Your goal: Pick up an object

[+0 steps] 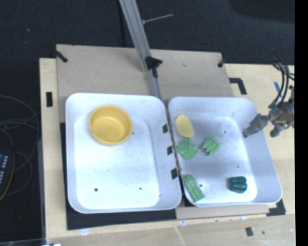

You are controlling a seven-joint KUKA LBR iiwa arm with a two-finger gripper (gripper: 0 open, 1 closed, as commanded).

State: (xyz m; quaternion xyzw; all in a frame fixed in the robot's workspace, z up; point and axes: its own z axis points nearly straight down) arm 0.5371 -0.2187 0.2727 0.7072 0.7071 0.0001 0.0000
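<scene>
White plastic forms the right bin, at whose right rim the gripper is seen; its opening cannot be told. Left of the gripper lie a green piece and a yellow piece; a dark green object lies below-left.

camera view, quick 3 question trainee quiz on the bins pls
1. True or false: the yellow bowl sits in the left bin.
2. How many green things lie in the right bin?
3. Which thing lies nearest the gripper: (a) dark green piece, (b) pale yellow piece, (c) yellow bowl?

Key: 1 true. 2 four. 3 a.
</scene>
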